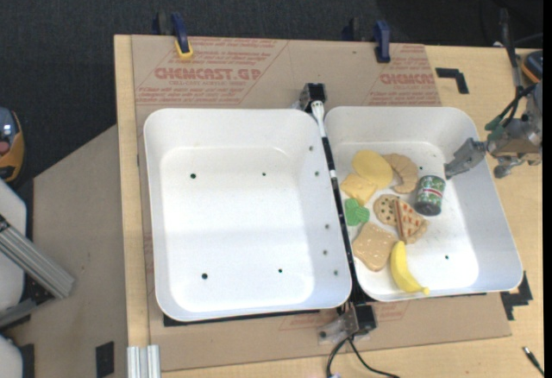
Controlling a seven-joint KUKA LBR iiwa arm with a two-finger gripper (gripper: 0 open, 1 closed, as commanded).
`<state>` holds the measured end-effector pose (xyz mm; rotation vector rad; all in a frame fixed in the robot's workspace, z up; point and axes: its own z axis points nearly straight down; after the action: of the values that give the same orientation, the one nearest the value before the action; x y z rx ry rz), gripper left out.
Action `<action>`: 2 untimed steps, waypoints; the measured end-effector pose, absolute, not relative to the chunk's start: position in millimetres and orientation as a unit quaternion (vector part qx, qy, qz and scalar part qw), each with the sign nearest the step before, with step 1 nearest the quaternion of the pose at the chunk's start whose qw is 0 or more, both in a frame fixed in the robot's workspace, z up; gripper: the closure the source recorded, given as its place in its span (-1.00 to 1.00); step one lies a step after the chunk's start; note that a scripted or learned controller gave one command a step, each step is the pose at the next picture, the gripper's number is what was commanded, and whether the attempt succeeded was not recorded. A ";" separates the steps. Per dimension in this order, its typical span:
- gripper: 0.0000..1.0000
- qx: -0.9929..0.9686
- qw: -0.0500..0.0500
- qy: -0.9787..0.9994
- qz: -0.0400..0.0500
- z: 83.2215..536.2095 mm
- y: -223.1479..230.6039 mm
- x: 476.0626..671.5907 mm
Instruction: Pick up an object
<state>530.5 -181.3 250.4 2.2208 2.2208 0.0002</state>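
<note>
We see the gripper (464, 156) over the right bin (483, 268), near the green can (430, 194) and toy food; can't tell its grip state.

You saw a small grey metal tool (470, 156) with a pale, tapered finger (463, 157) at its tip. Behind it sat a blocky grey-and-tan body, with thin dark cables and a touch of green near its top.
</note>
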 end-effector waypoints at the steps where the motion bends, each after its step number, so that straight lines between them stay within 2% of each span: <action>1: -1.00 0.707 -0.003 0.708 -0.001 77.6 -193.2 565.9; 2: 1.00 0.707 0.002 0.707 0.000 95.3 -193.9 566.9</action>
<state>566.9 -193.9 95.3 2.2193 2.2183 0.0010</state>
